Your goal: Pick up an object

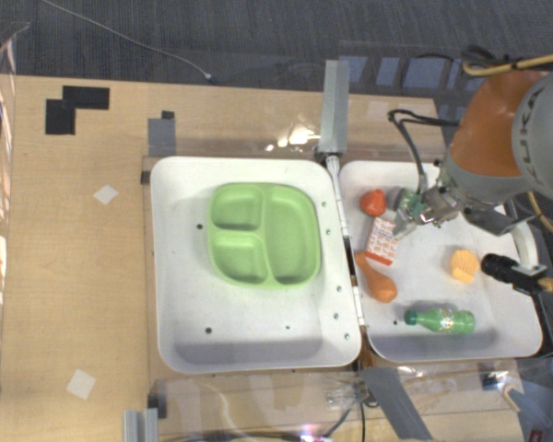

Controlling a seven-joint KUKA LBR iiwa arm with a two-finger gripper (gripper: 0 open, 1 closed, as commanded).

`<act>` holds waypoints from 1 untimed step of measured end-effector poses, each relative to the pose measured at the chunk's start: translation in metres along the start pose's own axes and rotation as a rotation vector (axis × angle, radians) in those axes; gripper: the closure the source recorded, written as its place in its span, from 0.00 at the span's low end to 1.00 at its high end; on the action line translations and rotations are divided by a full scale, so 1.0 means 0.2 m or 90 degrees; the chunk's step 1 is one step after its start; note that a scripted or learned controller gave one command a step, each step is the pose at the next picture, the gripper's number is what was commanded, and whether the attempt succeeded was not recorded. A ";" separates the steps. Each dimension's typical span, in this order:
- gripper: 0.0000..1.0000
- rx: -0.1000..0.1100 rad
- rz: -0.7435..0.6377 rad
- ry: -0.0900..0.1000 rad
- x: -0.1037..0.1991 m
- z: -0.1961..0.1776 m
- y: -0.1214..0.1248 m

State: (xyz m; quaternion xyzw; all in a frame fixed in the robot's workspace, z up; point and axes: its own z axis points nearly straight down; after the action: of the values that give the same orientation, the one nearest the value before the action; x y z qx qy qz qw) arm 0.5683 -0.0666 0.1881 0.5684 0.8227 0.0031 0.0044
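Two shallow white bins sit side by side on the wooden bench: the left bin carries a green divided tray, and the right bin holds the loose objects. The grey arm, with its orange band above the wrist, comes in from the right edge and bends down over the far part of the right bin, its wrist angled toward the left. The pincer hangs low over the far left part of that bin, just right of a red rounded object and close to the top of a white and red packet; whether its tips are apart or together I cannot tell, and nothing can be made out between them. The packet lies along the bin's left side, and at its near end an orange carrot-like piece rests close to the bin's left wall. A yellow chunk sits toward the right, apart from the others. A green bottle lies on its side near the bin's near wall. Black cables loop behind the wrist at the far side.
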 end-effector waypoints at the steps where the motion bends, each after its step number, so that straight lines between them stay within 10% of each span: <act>1: 1.00 0.006 0.387 0.001 0.26 -0.05 -0.04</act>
State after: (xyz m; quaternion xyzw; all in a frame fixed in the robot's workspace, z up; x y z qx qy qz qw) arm 0.5414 -0.0208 0.1983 0.7885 0.6151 0.0008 0.0003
